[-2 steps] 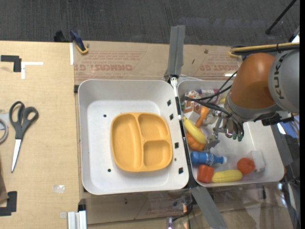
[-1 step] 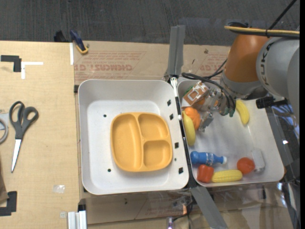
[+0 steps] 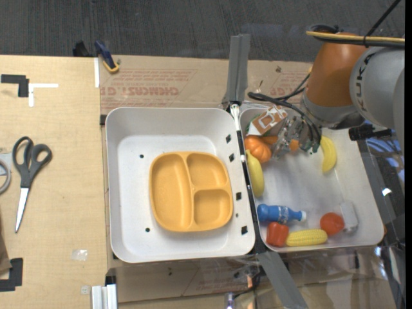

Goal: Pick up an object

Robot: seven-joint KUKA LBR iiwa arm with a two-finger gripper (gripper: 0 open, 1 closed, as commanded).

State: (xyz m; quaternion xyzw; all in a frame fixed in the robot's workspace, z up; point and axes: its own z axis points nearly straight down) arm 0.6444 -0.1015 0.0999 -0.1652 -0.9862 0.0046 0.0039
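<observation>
My gripper (image 3: 295,139) hangs low over the back of the right bin (image 3: 360,192), below the orange wrist band. A small orange piece (image 3: 294,145) shows right at its tip; whether it is held is unclear. Just to the left lie an orange round fruit (image 3: 257,148) and a brown-and-white carton (image 3: 269,120). A yellow banana (image 3: 329,154) lies to the right of the gripper. Another long yellow fruit (image 3: 256,176) rests along the bin's left wall. At the front lie a blue bottle (image 3: 280,214), a red piece (image 3: 277,234), a corn cob (image 3: 307,237), a red tomato (image 3: 332,223) and a pale block (image 3: 349,216).
The left bin (image 3: 129,172) holds a yellow divided plate (image 3: 191,190). Scissors (image 3: 27,166) lie on the wooden bench far to the left. A grey divider post (image 3: 237,69) stands between the bins at the back. Cables run by the arm at the right.
</observation>
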